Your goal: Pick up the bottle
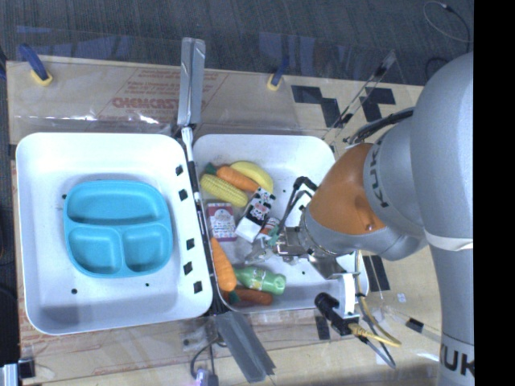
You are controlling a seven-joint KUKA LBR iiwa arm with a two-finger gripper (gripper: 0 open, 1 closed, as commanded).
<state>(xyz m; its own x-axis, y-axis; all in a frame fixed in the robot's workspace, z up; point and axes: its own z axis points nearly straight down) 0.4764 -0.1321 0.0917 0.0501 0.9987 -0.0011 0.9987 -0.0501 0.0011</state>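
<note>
In the right bin (314,147) a small white bottle (252,218) with a black-and-white label lies tilted near the middle. A green bottle (260,281) lies on its side near the bin's front wall. My gripper (270,246) reaches in from the right under the orange-banded wrist (346,203). It hangs low between the two bottles, just below and to the right of the white one. The wrist hides part of the bin floor behind the gripper.
Around the bottles lie a banana (253,173), a corn cob (222,189), two carrots (236,177) (224,265), a red packet (219,219) and a red item (253,297). The left bin (32,240) holds a blue divided tray (119,226).
</note>
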